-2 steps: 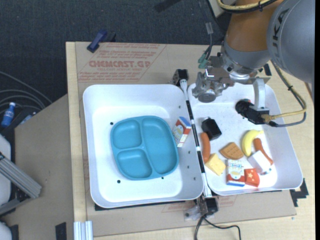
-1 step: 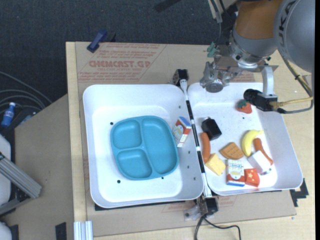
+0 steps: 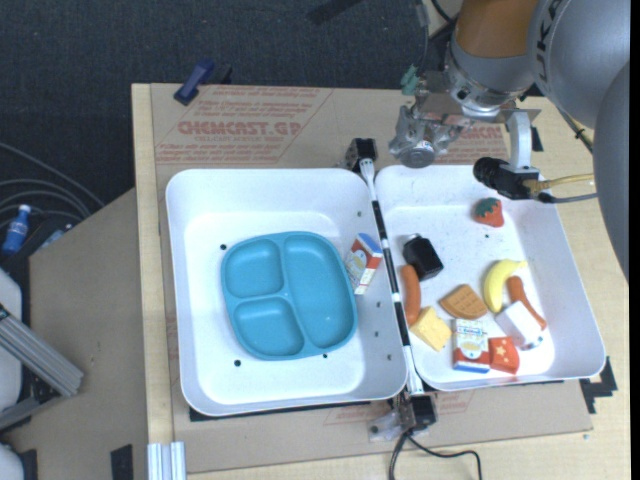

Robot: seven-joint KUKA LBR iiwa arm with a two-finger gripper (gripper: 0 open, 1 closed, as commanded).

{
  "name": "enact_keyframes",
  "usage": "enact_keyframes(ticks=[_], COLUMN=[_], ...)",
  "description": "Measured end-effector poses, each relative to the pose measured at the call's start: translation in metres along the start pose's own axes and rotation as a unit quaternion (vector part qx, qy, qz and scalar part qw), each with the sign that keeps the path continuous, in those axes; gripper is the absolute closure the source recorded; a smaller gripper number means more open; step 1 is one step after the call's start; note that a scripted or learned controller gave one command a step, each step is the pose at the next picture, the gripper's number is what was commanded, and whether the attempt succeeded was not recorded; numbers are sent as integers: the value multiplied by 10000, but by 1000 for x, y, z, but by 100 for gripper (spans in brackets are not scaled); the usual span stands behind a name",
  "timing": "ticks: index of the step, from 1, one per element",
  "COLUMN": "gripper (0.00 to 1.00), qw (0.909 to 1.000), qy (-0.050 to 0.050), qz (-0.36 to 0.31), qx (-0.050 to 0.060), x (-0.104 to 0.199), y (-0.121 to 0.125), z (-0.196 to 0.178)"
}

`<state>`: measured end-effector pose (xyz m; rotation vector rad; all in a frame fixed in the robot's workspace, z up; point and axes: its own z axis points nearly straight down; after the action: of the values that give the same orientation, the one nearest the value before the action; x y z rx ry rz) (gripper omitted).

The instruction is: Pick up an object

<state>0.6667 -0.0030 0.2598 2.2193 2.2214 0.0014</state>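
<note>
Down at the near edge of the right bin [image 3: 575,298], everything sits untouched: a small red-and-white carton [image 3: 470,346] lies flat beside a red packet [image 3: 503,355], with a yellow cheese wedge [image 3: 432,329] just to their left. A step further in, a brown cracker [image 3: 463,301] rests next to a banana [image 3: 500,282], and a sausage-like piece [image 3: 524,299] leans over a white block [image 3: 522,322]. An orange hot dog [image 3: 410,293] runs along the divider between the bins, with a black block [image 3: 422,256] just above it.

Across in the left bin [image 3: 190,268], the blue sectioned plate [image 3: 288,295] lies in the middle, and a little carton [image 3: 362,263] is propped against the bin's right wall.

Further back, a strawberry [image 3: 488,211] sits alone near the far wall of the right bin. Beyond it hangs the arm, and its pincer [image 3: 425,140] hovers over the far rim, at the edge of the tabletop [image 3: 250,118], well apart from every toy. Whether it is spread or closed, I cannot tell from this angle; nothing shows between its tips.

So the score, as I judge it: nothing picked yet. Every candidate is resting in a bin. What's left is the whole job: choose a target, come down over it, close and lift.
</note>
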Motion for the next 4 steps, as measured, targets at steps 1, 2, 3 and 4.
enact_keyframes(ticks=[1,2,3,4], gripper=[100,100,100,100], qw=[10000,10000,10000,10000], qy=[-4,-1,-4,5], qz=[10,-1,10,2], qx=[3,-3,-2,15], x=[-25,-5,-30,-2], y=[0,0,0,0], z=[1,-1,-2,1])
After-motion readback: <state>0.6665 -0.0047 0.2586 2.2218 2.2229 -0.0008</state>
